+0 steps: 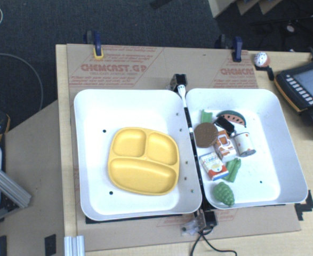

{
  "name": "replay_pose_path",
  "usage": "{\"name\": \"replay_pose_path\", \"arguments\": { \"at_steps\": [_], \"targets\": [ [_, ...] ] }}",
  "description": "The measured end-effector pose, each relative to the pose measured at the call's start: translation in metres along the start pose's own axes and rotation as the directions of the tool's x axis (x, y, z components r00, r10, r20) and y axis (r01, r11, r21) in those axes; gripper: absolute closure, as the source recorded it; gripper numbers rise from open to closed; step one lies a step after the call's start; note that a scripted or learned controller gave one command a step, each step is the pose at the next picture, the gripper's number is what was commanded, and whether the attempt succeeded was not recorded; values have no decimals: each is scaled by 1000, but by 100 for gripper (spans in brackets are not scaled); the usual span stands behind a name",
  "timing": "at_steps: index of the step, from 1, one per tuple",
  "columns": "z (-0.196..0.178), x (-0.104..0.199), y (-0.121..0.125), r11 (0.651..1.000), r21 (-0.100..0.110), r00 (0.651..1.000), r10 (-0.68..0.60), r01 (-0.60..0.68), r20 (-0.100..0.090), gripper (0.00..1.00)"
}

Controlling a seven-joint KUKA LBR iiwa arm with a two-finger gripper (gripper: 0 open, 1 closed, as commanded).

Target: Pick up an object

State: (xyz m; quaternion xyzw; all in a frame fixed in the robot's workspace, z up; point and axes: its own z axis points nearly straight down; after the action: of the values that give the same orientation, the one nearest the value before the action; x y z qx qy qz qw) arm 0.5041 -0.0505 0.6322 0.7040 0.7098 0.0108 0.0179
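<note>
On the tabletop (145, 63), we are looking down at two shallow white bins sitting side by side on a brown sheet that is clamped at its far edge. Lying in the left bin (92, 121) is a yellow divided plate (144, 160), with two small compartments on its far side and one long compartment on its near side, and it is resting roughly in the middle of that bin. Crowding the left half of the right bin (273, 143) is a cluster of small things, packed close together and mostly touching. Farthest from us, a watermelon slice (234, 118) is lying just right of a small green block (206, 116). Just nearer than those, a round brown disc (204, 135) is sitting against the bin's left wall, with a silver can (243, 143) lying on its side to the right. Between the disc and the can, a small red and white box (224, 144) is resting, and another small carton (214, 166) is lying just nearer than it. A green pepper-like piece (234, 169) is touching that carton's right side, and a bumpy green fruit (225, 194) is sitting nearest to us, close to the bin's near wall. We are not finding the arm or its gripper anywhere over the bins, so we cannot tell how its fingers are standing or whether it is gripping anything.
</note>
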Motion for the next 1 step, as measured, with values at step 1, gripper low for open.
{"name": "replay_pose_path", "arguments": {
  "at_steps": [1],
  "targets": [
    [-11,0,1,1000,-4,1000,-1,1,1,100]
  ]
}}
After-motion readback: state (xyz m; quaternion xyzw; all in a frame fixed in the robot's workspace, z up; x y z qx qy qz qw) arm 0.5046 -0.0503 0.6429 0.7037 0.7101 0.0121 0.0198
